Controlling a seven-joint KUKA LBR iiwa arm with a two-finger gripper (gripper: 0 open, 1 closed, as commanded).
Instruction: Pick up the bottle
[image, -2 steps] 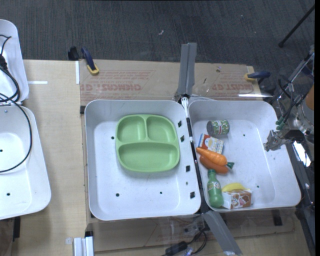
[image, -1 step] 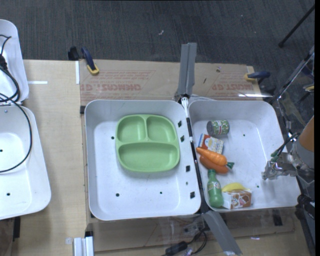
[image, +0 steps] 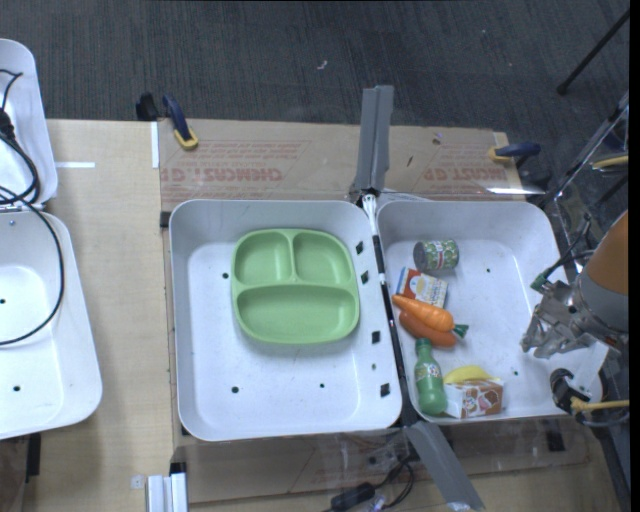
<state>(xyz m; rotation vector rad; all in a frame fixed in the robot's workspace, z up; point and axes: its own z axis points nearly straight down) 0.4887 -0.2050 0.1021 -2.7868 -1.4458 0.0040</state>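
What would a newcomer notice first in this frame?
Most likely the green divided plate, lying alone in the left bin. Next, the cluster in the right bin: a can, a small carton, a toy carrot, a green bottle lying on its side near the front wall, and a snack box beside it. The end effector hangs at that bin's right edge, apart from the bottle.
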